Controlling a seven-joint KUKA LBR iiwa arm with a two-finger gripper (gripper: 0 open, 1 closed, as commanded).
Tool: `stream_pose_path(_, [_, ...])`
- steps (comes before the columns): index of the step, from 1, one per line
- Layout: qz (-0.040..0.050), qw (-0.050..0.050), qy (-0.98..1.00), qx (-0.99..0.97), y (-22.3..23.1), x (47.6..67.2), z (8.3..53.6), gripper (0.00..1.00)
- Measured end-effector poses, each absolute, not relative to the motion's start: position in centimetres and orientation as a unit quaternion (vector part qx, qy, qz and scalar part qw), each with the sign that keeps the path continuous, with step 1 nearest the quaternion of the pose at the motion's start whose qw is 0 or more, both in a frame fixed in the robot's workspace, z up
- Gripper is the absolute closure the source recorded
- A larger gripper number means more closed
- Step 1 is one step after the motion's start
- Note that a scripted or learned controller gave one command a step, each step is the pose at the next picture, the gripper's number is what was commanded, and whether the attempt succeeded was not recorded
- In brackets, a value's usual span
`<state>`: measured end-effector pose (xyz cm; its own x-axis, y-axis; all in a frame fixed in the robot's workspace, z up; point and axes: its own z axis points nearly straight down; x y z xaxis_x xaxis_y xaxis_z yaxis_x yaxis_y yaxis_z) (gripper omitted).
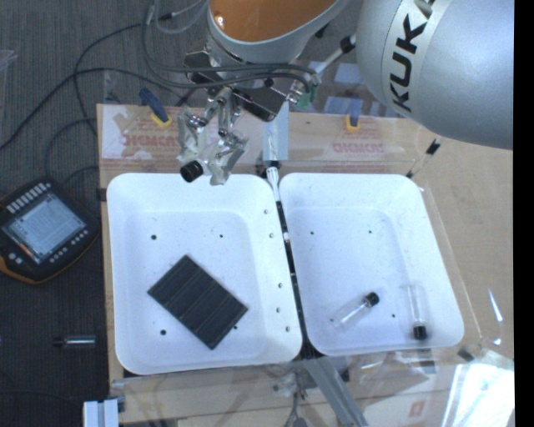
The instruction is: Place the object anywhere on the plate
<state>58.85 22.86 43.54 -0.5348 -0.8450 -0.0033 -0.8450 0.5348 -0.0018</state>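
A: Looking down at the bench (467, 192), what sits around the arm?

B: Two shallow white bins side by side. The left bin (125, 250) holds a dark ribbed plate (198, 301), lying flat and turned at an angle, toward the near left of the bin floor. The right bin (434, 242) holds two clear vials with black caps: one vial (355, 308) lying slantwise near the bin's middle, the second vial (415, 310) lying just right of it, cap toward the near rim. The two are close but apart.

A: And the gripper?

B: The gripper (210, 158) hangs over the far rim of the left bin, below the orange band (259, 18). A vial with a black cap (193, 170) shows at its fingers, cap end sticking out left and low. It seems clamped on that vial. It is well apart from the plate, which lies nearer to us.

A: Anything in the way?

B: Nothing lies between the gripper and the plate. Cables (125, 58) loop at the far left, off the bins.

A: The surroundings?

B: The bench top is pale wood with red printed lettering along the far edge and a blue clamp (154, 107) there. A teach pendant (43, 231) rests on the dark floor at left, and a small dark cylinder (77, 340) lies nearer. The big grey arm body (450, 58) fills the far right.
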Motion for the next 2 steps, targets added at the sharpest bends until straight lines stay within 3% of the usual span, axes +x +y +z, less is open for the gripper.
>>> stream_pose_path(2, [0.0014, 0.005, 0.877, -0.48, 22.97, 59.06, 45.47, 1.0])
